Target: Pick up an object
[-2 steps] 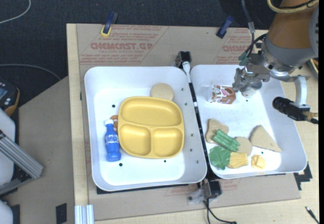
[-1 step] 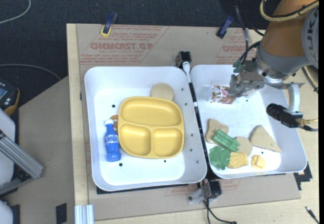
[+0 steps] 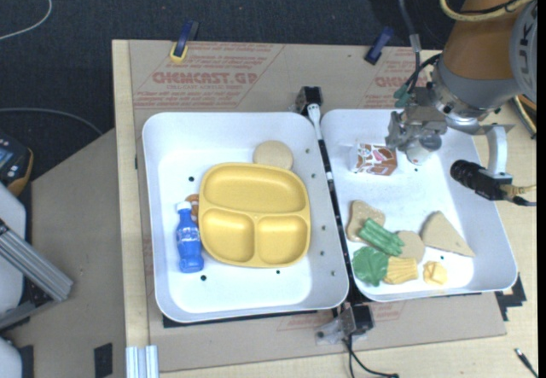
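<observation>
Green and yellow toys [image 3: 381,252] crowded the right bin's [image 3: 492,223] near edge; open floor lay mid-bin. Above the red-and-white packet [image 3: 375,158], the gripper [image 3: 412,136] hovered; its finger state couldn't be told.

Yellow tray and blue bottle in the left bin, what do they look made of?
Tray: probably moulded plastic, smooth and slightly glossy, with soft highlights on its compartment ridges. Bottle: seemingly translucent blue plastic with a white cap; too small to be sure.
</observation>
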### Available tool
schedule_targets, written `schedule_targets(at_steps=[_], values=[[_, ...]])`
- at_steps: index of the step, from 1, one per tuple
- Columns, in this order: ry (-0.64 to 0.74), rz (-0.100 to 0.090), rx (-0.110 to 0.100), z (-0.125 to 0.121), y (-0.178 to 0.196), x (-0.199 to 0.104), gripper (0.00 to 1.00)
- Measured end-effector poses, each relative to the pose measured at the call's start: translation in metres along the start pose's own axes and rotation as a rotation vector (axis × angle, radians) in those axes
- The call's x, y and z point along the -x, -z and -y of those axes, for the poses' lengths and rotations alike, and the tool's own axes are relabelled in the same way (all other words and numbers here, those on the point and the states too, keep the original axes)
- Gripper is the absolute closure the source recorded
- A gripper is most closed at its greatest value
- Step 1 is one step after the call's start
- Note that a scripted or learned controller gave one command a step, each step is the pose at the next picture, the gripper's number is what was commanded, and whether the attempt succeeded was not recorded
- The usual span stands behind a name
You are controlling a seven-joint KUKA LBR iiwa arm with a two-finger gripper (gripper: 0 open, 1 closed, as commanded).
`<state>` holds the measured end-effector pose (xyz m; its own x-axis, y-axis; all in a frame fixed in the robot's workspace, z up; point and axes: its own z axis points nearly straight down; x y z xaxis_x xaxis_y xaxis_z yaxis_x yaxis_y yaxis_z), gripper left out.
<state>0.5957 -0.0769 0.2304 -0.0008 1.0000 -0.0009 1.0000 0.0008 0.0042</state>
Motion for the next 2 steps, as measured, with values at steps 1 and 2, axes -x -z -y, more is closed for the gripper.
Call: schedule_targets(at_steps=[1,2], values=[[-0.002,-0.002,-0.008,0.017,-0.008,0.010,1.00],[0.001,0.000,-0.001,0.012,0.004,0.002,1.00]])
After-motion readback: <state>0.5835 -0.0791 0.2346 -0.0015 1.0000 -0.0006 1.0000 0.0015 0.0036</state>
